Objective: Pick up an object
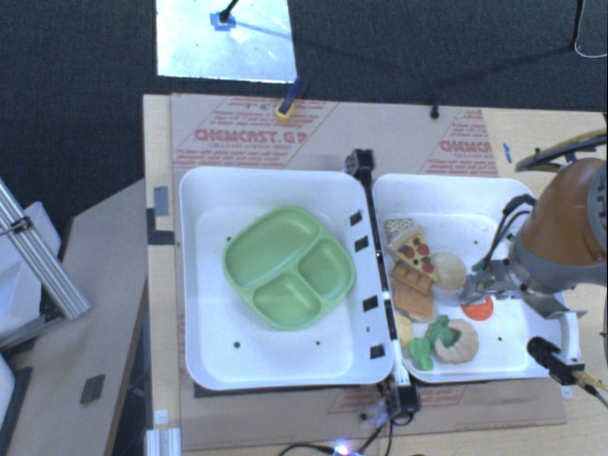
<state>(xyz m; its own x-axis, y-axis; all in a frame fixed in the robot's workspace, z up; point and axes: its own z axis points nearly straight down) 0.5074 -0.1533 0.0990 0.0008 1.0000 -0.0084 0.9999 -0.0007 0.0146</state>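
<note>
Toys piled in the right bin (446, 193), and that's where the pick is on. Nearest the arm sits a small red piece (481, 310), just beside a pale round ball (448, 272). Left of those, a pizza slice (414, 251) and a waffle (414, 293); toward the front, a green broccoli (425, 342) touching a tan bun (459, 340).

The gripper (480, 283) is down low over that cluster, right at the red piece and the ball, under the orange band (568, 218) of the arm. Are the fingers apart or together? Can't tell from here, the wrist hides them, and nothing shows clamped between them.

So this looks like the reach-and-grasp step, no lift yet. Next it needs one toy squarely between the fingers, a firm close, then a straight rise; crowded neighbours could spoil the grip.

Over in the left bin (209, 255), a green tray (289, 268) lies alone, well apart from the action.
</note>
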